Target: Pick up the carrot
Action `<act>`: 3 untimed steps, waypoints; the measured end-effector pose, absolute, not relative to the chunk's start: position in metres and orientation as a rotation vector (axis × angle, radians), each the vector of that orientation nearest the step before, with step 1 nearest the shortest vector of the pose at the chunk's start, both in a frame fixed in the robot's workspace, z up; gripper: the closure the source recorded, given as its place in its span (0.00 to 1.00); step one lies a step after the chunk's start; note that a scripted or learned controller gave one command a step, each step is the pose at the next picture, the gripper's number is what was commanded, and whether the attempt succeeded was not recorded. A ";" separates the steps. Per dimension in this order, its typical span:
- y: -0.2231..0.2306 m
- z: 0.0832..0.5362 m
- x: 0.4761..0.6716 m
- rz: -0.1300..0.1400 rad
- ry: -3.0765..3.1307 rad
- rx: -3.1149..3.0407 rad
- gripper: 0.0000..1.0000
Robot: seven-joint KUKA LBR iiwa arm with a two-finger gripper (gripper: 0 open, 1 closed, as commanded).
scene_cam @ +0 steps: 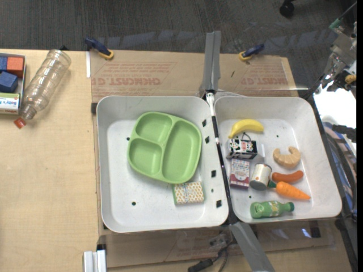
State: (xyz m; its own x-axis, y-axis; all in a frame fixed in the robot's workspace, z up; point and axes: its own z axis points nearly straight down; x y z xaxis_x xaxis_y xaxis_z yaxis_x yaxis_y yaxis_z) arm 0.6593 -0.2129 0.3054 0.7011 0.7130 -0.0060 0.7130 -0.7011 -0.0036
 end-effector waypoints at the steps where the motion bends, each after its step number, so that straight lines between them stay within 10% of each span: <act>1: -0.212 0.313 0.660 0.018 -1.219 -2.893 1.00; 2: -0.211 0.319 0.660 0.025 -1.224 -2.890 1.00; 3: -0.192 0.124 0.618 0.007 -1.210 -2.896 1.00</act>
